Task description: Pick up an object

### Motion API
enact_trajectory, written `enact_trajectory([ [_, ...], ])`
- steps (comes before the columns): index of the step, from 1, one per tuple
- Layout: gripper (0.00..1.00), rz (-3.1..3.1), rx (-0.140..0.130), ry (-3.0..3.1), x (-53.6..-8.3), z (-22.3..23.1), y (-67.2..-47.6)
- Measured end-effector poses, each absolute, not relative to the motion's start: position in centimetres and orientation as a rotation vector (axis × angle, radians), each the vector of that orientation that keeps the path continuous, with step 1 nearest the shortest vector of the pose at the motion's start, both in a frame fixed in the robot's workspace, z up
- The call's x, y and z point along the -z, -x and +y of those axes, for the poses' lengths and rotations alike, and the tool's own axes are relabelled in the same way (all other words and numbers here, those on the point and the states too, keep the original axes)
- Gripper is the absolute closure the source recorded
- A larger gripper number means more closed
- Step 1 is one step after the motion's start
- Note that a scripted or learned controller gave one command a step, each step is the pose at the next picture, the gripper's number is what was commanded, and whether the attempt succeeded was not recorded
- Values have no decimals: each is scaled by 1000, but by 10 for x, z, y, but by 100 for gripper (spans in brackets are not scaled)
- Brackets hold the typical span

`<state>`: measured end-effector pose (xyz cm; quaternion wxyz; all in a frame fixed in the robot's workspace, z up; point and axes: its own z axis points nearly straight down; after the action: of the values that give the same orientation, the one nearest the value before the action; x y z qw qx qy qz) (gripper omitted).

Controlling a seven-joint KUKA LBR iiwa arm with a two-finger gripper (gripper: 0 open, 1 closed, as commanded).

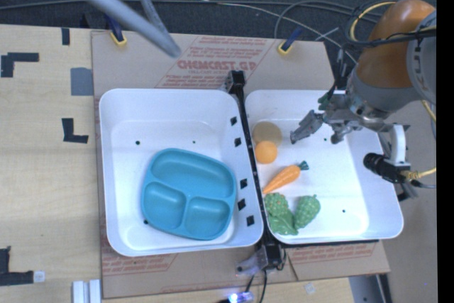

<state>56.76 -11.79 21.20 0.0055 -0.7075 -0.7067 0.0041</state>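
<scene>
Jaws hanging over the right bin, nothing in them yet

The gripper (312, 125) hovers over the upper middle of the right bin (355, 223); its jaws look spread apart with nothing between them. The nearest pick is probably the orange ball (266, 152), just left of and a bit below the jaws, near the divider. The carrot (282, 178) lies further down, its long axis slanting from lower left up to its green top at the right. Two green veggies (291, 212) sit below that. The blue tray (189, 194) is off in the left bin (117, 152), well apart.
</scene>
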Motion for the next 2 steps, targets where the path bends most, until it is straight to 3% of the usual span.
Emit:
enact_trajectory([
  [1,0,-2222,-2,2218,-218,-118,-570],
  [2,0,-2219,-8,2217,-155,-118,-574],
])
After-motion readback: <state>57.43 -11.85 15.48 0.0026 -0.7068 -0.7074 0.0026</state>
